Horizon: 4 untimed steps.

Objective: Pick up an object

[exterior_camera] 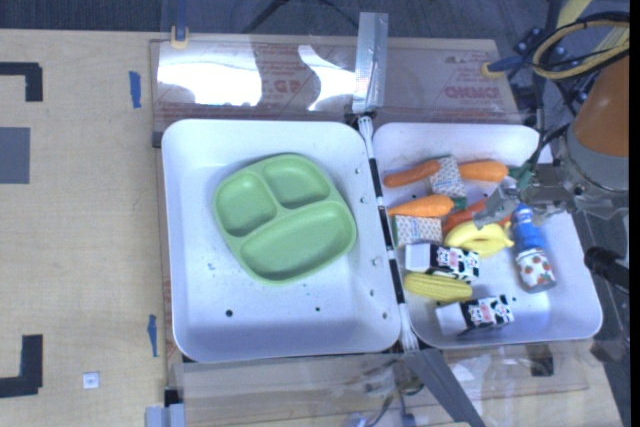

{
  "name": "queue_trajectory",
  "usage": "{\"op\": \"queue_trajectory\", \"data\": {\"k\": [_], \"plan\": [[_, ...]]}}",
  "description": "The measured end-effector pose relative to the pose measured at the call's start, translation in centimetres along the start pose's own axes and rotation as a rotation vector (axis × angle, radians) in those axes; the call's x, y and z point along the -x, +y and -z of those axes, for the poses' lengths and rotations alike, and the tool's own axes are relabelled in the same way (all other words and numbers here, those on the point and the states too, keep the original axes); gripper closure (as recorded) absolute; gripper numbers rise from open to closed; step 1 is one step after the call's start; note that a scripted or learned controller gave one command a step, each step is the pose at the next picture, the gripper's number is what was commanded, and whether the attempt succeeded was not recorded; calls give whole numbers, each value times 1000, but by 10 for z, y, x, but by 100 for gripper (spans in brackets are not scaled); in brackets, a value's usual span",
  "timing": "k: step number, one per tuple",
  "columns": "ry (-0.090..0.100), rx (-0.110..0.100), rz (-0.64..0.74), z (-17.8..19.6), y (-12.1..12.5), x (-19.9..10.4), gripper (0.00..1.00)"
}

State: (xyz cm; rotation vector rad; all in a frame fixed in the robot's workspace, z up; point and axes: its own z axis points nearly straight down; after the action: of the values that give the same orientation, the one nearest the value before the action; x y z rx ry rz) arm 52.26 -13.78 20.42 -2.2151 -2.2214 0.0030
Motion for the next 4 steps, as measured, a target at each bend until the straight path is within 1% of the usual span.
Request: {"op": "queue_trajectory", "data": {"k": [1,2,3,4], "plan": [[-1,4,14,-109,0,28,0],[0,-2,314,-61,39,42,0],[-4,6,644,-118,47,50,0],[-4,9,484,-118,-28,26,0]]}}
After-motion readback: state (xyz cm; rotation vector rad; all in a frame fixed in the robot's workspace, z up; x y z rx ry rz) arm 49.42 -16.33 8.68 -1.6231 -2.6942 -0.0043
